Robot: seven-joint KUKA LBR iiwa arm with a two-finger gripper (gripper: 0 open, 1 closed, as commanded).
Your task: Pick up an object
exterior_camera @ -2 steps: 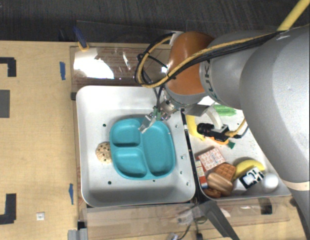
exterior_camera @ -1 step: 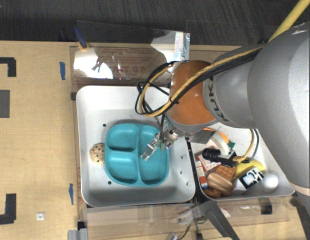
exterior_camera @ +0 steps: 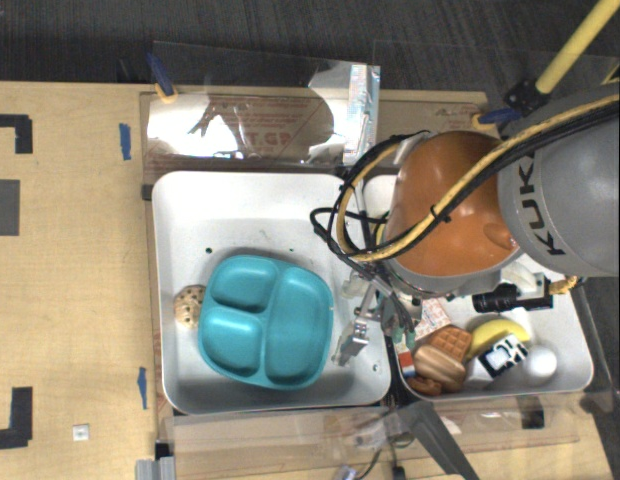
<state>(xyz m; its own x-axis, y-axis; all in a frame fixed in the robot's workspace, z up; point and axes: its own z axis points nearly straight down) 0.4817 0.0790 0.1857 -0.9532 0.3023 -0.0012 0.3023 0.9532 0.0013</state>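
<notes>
Fingers (exterior_camera: 352, 340) are the story here: two thin metal prongs, standing slightly apart, with only bare white bin floor between them, nothing gripped. The gripper (exterior_camera: 362, 330) hangs low over the right end of the left bin (exterior_camera: 170, 198), close to the wall it shares with the right bin (exterior_camera: 582, 368).

Just to the gripper's left sits the teal plate (exterior_camera: 265, 318), a divided one, flat on the floor of the left bin, its right rim near the fingers but apart from them. On the plate's far left side, a speckled cookie (exterior_camera: 190, 306) is tucked against its edge.

Over in the right bin there's a cluster: a brown waffle (exterior_camera: 445, 353) by the dividing wall, a banana (exterior_camera: 495, 330) beside it, a black-and-white block (exterior_camera: 506, 354) touching the banana, and a white ball (exterior_camera: 542, 363) at the end. A small printed card (exterior_camera: 433, 315) lies just above the waffle.

The arm (exterior_camera: 565, 203) comes in from the right, its orange band (exterior_camera: 450, 208) and looping cables (exterior_camera: 340, 218) covering the upper part of the right bin.
</notes>
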